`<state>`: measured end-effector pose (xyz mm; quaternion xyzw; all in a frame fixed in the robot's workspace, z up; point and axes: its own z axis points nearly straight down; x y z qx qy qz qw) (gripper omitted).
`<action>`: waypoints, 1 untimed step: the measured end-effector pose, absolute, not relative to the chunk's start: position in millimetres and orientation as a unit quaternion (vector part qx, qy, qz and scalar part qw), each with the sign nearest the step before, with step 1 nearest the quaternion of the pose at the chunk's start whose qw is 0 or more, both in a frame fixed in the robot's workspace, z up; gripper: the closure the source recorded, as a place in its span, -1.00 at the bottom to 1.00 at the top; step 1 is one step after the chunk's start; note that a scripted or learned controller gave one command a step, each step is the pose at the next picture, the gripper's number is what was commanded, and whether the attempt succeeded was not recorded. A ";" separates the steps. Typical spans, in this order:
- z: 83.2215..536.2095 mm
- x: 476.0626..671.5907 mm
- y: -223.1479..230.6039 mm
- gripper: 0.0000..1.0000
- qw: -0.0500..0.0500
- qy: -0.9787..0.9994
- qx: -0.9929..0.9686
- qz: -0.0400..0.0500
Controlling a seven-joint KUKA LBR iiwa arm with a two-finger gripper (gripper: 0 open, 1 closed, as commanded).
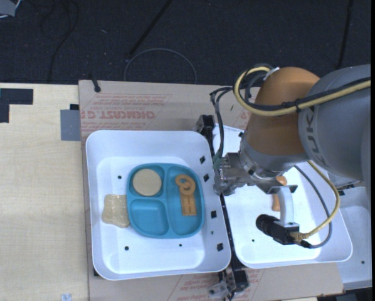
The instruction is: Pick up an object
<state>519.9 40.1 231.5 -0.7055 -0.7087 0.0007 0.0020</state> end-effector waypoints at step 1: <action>237.9 512.7 92.2 1.00 0.002 -0.709 -0.705 0.001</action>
